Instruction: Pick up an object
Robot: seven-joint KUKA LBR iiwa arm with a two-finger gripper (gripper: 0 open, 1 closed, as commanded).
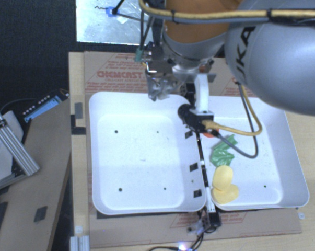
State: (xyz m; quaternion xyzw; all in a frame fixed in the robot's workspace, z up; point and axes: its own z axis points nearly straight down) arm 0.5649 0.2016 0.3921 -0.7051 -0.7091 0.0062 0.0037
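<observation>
My gripper hangs over the back edge of the left white bin, near the divider between the bins. Nothing can be seen held at its tip. In the right bin, close to its left wall, lies a green twisted object. Just in front of it sits a pale yellow rounded object. A small orange-red piece peeks out behind the green one, partly hidden by a cable.
The big grey and orange arm covers the back of the right bin. Both bins rest on a cardboard sheet. A grey metal rail and a blue-marked tool lie off the bench to the left.
</observation>
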